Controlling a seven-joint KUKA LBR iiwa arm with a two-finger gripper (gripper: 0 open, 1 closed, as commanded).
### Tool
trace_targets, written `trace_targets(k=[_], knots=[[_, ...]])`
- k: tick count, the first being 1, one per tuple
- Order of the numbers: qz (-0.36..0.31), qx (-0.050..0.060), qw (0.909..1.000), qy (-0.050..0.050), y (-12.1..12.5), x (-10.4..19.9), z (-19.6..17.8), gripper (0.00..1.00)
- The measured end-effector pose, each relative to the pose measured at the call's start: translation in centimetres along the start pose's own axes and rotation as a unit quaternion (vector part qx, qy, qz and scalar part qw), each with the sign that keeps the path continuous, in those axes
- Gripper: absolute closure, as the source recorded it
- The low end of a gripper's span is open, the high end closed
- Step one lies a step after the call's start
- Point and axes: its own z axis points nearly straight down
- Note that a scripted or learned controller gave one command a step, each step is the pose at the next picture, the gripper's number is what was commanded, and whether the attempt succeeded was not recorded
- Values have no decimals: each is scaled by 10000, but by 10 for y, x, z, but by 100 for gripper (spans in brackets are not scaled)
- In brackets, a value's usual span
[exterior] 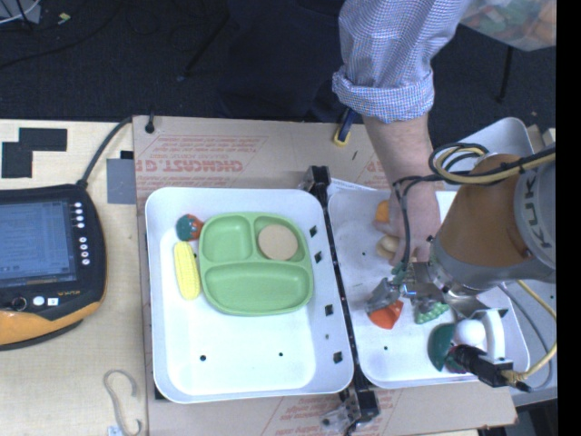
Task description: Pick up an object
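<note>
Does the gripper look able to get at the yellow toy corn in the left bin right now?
Probably yes. The yellow toy corn lies uncovered beside the green divided plate, nothing on top. The gripper sits low in the right bin, so it must lift across the divider first.

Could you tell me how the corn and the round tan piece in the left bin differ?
The corn is yellow and long; the tan piece is pale brown and round like a disc. The corn lies on the bin floor beside the green tray, along its left edge, while the tan piece sits inside the tray's upper right compartment. Both are small items in the left bin.
</note>
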Motion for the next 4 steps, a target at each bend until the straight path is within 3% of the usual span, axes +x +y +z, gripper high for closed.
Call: trace_targets(k=[1, 2, 3, 4], knots=[[-1, -5, 10000, 2, -7, -2, 47, 0], [4, -40, 10000, -11, -7, -1, 67, 0], [38, -25, 10000, 1, -7, -3, 57, 100], [-1, -55, 10000, -9, -4, -3, -3, 100]])
